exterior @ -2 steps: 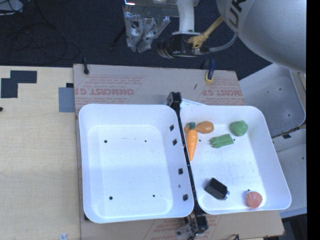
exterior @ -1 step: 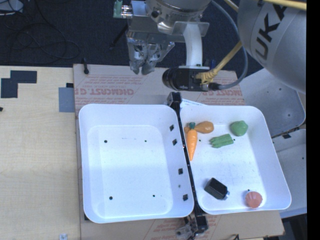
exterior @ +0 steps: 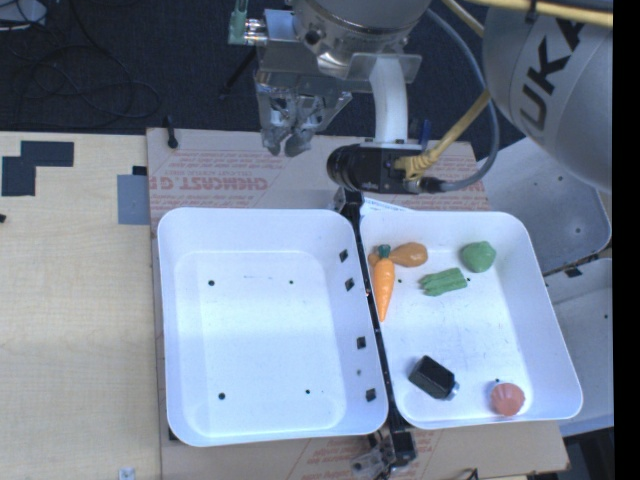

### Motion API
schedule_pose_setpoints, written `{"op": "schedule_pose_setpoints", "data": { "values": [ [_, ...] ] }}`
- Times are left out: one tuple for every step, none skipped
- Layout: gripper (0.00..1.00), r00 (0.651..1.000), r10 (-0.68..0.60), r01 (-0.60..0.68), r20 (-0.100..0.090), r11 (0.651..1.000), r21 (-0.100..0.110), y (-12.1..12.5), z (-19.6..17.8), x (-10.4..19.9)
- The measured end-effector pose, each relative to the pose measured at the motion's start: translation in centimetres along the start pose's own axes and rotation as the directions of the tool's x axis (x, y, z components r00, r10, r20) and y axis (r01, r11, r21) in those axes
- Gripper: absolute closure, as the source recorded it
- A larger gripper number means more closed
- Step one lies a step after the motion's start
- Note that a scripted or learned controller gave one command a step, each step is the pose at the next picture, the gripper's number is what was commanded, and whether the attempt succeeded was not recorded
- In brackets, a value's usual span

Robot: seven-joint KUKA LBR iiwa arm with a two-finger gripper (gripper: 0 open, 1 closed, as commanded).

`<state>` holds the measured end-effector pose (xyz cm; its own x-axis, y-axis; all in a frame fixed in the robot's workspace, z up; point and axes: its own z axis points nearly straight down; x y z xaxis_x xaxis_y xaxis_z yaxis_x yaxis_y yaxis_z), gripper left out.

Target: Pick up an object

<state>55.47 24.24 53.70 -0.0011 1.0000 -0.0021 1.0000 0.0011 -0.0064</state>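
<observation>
My gripper (exterior: 290, 140) hangs high above the back edge of the left bin (exterior: 190, 230), its fingers close together with nothing between them. The right bin (exterior: 530, 268) holds an orange carrot (exterior: 382, 280) along its left wall, an orange lumpy piece (exterior: 409, 255) beside it, a green pod (exterior: 442, 282), a round green item (exterior: 478, 256), a black block (exterior: 433, 377) and a pink ball (exterior: 507, 398) near the front right corner.
A cardboard sheet (exterior: 230, 178) lies under both bins. A black mount with yellow and grey cables (exterior: 380, 168) sits behind the divider between the bins. The large grey arm body (exterior: 560, 58) fills the upper right.
</observation>
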Motion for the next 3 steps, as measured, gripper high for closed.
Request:
{"op": "schedule_pose_setpoints", "data": {
  "values": [
    [1.00, 1.000, -0.001, 0.001, 0.000, 1.000, 0.000, -0.8, 0.0, 0.0],
    [1.00, 1.000, 0.001, -0.001, 0.001, 1.000, -0.003, 2.3, 0.0, 0.1],
    [1.00, 1.000, 0.001, -0.001, 0.000, 1.000, 0.000, 1.5, 0.0, 0.0]
  ]
}}
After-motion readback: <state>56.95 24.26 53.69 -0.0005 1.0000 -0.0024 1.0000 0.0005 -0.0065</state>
